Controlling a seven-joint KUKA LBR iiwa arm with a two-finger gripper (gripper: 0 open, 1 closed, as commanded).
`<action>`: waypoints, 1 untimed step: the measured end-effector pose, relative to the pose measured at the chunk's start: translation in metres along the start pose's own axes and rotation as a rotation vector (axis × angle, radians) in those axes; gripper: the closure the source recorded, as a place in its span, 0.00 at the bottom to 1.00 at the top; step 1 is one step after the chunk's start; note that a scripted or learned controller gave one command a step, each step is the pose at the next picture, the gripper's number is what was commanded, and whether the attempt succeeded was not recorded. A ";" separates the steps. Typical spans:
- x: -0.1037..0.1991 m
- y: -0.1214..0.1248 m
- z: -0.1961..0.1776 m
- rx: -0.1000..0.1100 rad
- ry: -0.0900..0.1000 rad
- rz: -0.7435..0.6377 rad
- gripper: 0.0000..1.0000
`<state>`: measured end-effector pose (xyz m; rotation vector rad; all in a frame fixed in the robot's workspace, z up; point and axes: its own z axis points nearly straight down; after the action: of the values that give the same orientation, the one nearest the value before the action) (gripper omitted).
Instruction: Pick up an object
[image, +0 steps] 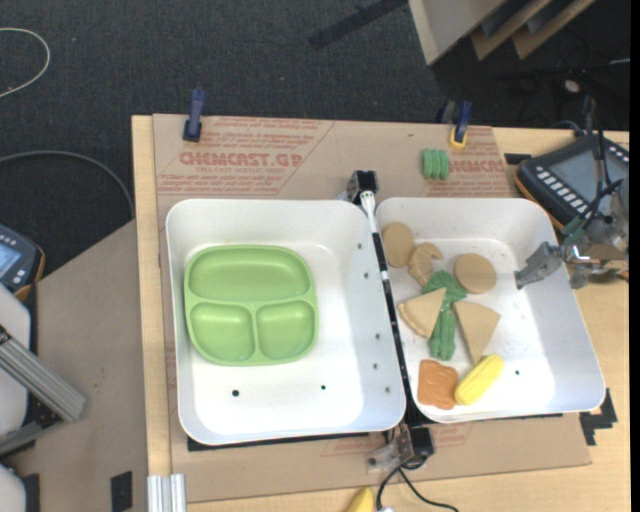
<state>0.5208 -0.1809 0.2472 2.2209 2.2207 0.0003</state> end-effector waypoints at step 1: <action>0.048 -0.043 0.167 0.007 0.006 0.001 0.00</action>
<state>0.4774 -0.1333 0.0804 2.2290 2.2261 -0.0011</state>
